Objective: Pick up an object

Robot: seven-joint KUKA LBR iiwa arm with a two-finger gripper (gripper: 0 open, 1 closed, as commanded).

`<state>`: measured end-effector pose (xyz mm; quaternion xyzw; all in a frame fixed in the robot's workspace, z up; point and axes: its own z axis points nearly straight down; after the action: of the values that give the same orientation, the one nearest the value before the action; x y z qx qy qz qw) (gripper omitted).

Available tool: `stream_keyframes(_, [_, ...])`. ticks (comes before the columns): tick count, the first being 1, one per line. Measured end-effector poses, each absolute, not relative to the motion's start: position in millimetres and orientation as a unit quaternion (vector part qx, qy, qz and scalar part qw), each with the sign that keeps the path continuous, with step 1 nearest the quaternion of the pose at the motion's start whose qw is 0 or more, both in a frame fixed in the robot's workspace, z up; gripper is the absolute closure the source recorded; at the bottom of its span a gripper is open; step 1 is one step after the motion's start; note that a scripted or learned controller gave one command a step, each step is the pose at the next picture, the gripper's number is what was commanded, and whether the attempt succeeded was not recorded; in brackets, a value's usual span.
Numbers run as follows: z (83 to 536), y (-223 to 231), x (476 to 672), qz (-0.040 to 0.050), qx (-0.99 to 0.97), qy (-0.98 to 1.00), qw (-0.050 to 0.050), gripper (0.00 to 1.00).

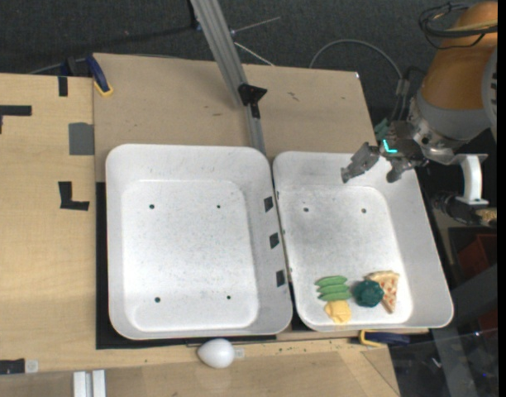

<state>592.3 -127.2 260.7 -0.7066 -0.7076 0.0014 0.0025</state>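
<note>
Several small toy foods lie in the near right corner of the right bin [319,180]: a green ridged piece [332,287], a yellow piece [339,310], a dark teal lump [369,293] and a tan pizza-like slice [388,289]. My gripper [375,165] hangs over the far right edge of that bin, well away from the toys. Its two grey fingers stand spread apart with nothing between them.
The left bin [121,222] lies beside the right one. A white egg-shaped object [217,353] rests on the bench in front of the left bin. A grey metal pole [224,44] slants down from the top toward the gap between the bins.
</note>
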Motion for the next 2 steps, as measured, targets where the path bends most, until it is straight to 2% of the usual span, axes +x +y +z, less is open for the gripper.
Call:
stream_keyframes(1, [263.0,-127.2,593.1,0.0003,-0.706,-0.708,0.001,0.0])
stream_keyframes(2, [199.5,-127.9,596.6,0.0026,-0.707,-0.707,0.002,0.0])
